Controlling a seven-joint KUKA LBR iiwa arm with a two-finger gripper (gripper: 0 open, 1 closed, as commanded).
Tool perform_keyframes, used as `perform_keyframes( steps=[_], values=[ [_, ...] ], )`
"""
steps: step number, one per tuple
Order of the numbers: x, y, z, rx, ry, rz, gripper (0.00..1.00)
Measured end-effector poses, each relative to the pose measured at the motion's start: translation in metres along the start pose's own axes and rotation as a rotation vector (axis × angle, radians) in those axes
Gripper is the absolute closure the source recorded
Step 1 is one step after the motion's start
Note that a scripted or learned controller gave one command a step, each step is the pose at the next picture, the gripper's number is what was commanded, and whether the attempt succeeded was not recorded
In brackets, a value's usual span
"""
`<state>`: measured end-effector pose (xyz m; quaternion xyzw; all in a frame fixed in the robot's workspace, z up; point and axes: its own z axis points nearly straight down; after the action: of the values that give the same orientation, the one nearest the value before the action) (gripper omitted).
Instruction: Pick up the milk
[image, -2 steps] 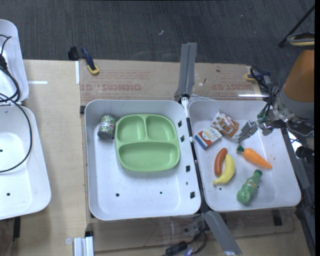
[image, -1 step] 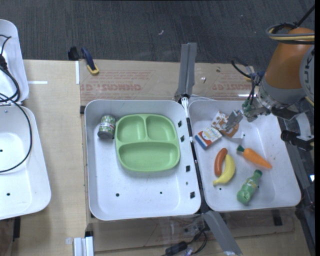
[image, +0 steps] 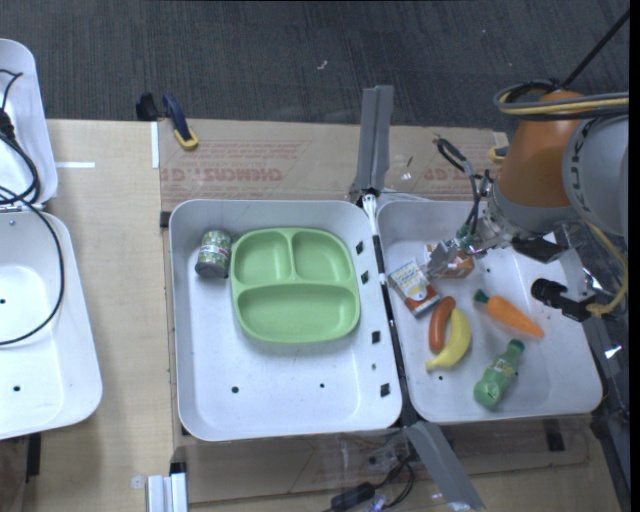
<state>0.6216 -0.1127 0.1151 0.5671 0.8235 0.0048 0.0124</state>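
Claw (image: 466, 243) low in right bin (image: 560, 400); milk (image: 411, 283) just beside it.

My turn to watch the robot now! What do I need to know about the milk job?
Gripper: down in the right bin, over a small carton; whether its fingers are open or shut is hard to tell.
Milk: a small carton lying in the right bin's left part, beside the hot dog and banana.
Done: nothing lifted yet.
Left: grasp the milk and raise it.
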Motion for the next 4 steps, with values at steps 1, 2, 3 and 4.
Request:
perform_keyframes(
  steps=[1,2,3,4],
  values=[
    [0.000,0.000,0.000,0.000,0.000,0.000,0.00],
    [-0.003,0.001,-0.011,-0.006,-0.007,0.003,1.00],
    [-0.003,0.001,-0.011,-0.005,-0.007,0.004,0.00],
    [0.028,0.002,-0.077,0.020,0.014,-0.141,0.00]
  ],
)
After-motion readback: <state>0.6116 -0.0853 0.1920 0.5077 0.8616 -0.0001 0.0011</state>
